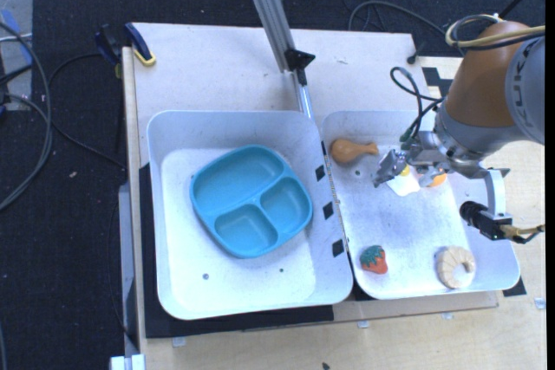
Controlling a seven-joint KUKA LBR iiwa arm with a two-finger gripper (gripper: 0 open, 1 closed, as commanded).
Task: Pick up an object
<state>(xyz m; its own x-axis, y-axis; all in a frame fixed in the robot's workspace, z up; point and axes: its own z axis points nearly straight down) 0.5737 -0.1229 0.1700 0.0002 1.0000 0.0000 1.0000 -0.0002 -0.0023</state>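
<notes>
Gripper (397,172) low in right bin (486,273), over a white-orange item (408,182); finger state unclear. Nothing visibly lifted. Pick pending.

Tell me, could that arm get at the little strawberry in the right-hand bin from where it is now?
Probably yes. The strawberry lies alone on the open floor of the right bin, with nothing over it or against it, and the gripper hangs over the same bin, further back.

Legible text: none I can read; small black marks on the bin (334,212) divider left of my gripper (395,173) may be unreadable labels.
</notes>
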